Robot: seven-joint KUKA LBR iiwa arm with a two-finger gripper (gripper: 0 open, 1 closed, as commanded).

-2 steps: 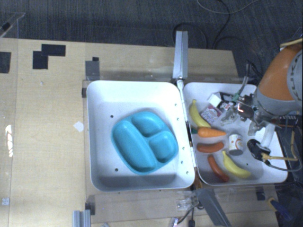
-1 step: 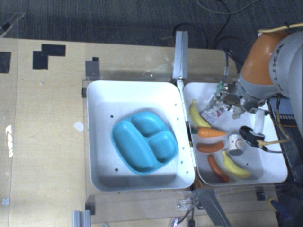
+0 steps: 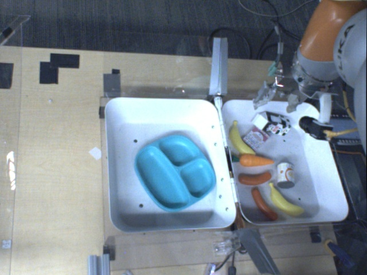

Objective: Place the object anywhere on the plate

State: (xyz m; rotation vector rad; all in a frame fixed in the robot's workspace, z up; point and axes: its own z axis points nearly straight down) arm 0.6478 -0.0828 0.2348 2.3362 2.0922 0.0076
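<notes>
A blue three-compartment plate (image 3: 175, 171) lies in the left white bin (image 3: 120, 153), with nothing on it. My gripper (image 3: 280, 100) hangs over the far end of the right bin (image 3: 327, 176), open, with nothing between its fingers (image 3: 262, 98). Just in front of it a small white-and-black item (image 3: 273, 123) lies on the bin floor beside a grey-maroon packet (image 3: 253, 137). Further toward the front lie a yellow banana (image 3: 237, 140), an orange carrot (image 3: 256, 161), a reddish sausage (image 3: 254, 179), a small white cup (image 3: 285, 174), a second sausage (image 3: 264, 205) and a second banana (image 3: 285, 201).
A metal divider post (image 3: 218, 67) rises at the back between the bins. Cables (image 3: 269, 10) trail behind the right bin. The arm's orange band (image 3: 324, 30) and grey wrist fill the top right. Wooden bench (image 3: 51, 171) stretches to the left.
</notes>
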